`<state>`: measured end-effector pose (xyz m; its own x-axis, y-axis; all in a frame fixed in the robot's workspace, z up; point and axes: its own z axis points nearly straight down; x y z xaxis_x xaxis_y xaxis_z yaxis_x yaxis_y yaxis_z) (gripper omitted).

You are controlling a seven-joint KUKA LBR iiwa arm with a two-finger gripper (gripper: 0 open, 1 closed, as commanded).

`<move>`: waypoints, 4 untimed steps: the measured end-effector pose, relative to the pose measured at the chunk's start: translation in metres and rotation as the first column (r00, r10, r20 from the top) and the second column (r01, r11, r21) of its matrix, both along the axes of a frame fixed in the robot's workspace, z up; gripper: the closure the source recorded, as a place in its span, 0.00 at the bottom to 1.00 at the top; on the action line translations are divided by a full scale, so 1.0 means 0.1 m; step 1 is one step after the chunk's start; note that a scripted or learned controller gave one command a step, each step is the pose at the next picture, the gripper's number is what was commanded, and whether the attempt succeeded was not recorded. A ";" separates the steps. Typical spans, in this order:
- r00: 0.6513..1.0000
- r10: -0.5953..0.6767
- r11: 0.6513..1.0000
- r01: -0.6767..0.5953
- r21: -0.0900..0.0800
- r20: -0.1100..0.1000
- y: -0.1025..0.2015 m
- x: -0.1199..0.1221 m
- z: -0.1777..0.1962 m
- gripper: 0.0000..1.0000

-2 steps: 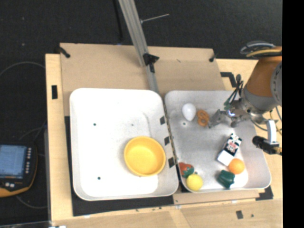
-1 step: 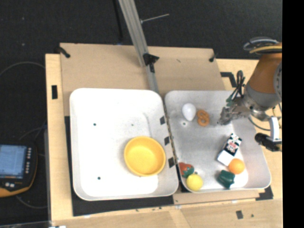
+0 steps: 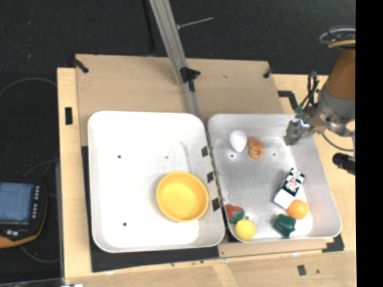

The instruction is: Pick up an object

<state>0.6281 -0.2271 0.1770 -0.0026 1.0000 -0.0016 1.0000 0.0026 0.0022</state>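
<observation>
The right bin point(image 3: 311, 160) holds a white egg-shaped object point(image 3: 238, 140), a small orange-brown ring point(image 3: 256, 149), a white carton with a black and red print point(image 3: 289, 188), an orange ball point(image 3: 297, 209), a dark green piece point(image 3: 285, 224), a yellow lemon-like fruit point(image 3: 245, 228) and a red and green piece point(image 3: 234, 211). My gripper point(image 3: 295, 130) hangs at the bin's upper right corner, apart from all of these objects. Nothing is visible between its tips.
A yellow bowl point(image 3: 182, 196) sits in the left bin point(image 3: 119, 142) near its lower right. A slanted metal pole point(image 3: 173, 46) rises from between the bins at the back. A handheld pendant point(image 3: 18, 211) lies off the bench at the left.
</observation>
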 end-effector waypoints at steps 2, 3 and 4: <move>1.000 0.003 1.000 -0.003 0.000 0.002 0.01 0.03 0.84 1.00; 1.000 0.003 1.000 -0.003 0.001 -0.001 0.50 0.01 0.72 1.00; 1.000 0.003 1.000 -0.003 0.002 -0.002 1.05 -0.07 0.66 1.00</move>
<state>0.6213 -0.1226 0.2429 -0.0059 1.0000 0.0002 1.0000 0.0059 0.0003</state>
